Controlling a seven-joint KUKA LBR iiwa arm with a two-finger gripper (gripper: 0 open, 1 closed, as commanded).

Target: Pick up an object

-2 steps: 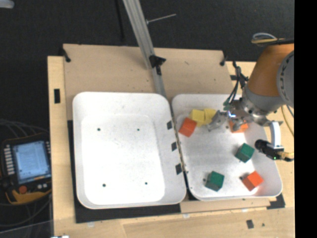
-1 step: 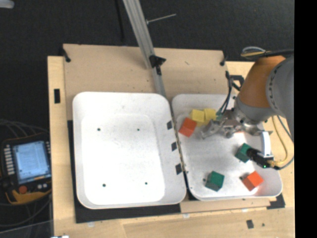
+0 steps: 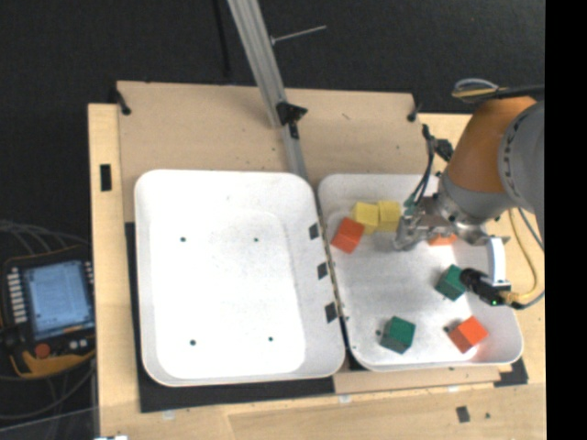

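Wooden bench (image 3: 220, 131) on dark floor (image 3: 92, 26) bears white bins; hand (image 3: 408, 230) state unclear.

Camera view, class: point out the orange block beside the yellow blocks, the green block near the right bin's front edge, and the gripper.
Orange block (image 3: 348, 235), camera view, top face.
Green block (image 3: 398, 334), camera view, top face.
Gripper (image 3: 409, 232), camera view, between its fingertips.
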